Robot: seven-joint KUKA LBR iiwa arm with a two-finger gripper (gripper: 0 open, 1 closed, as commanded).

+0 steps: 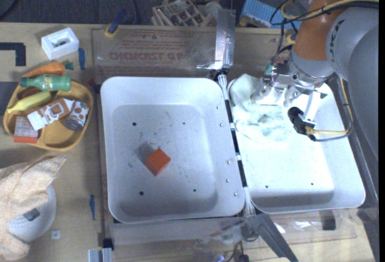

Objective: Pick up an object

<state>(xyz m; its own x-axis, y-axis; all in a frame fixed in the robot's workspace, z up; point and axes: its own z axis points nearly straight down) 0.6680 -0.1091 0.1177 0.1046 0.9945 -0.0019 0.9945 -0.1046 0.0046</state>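
Overhead slanted view of the bench. The arm (pixel 337 26), grey with an orange band above the wrist, is reaching in from the right and is hanging over the far left part of the right bin (pixel 313 185). The gripper (pixel 274 94) is pointing down at a pale, crumpled cloth-like item (pixel 258 119) that is lying against the bin's left wall; the item is sitting directly below and slightly toward the near side of the gripper. Whether the jaws are open, closed or gripping anything cannot be told, because the wrist hardware and the white background are masking them. A black cable with a yellow lead (pixel 313 131) is looping just to the right of the gripper.

The orange block (pixel 158 161), a candidate object for picking, is resting on the floor of the left bin (pixel 120 104), well apart from the gripper, to its left and nearer the camera, across the divide between the two bins. A small grey object (pixel 145 151) is lying against the block's far left corner.

Far left of the gripper, beyond the left bin, a yellow bowl (pixel 60 140) is holding assorted toy food items, and a white box (pixel 60 42) is sitting behind it.
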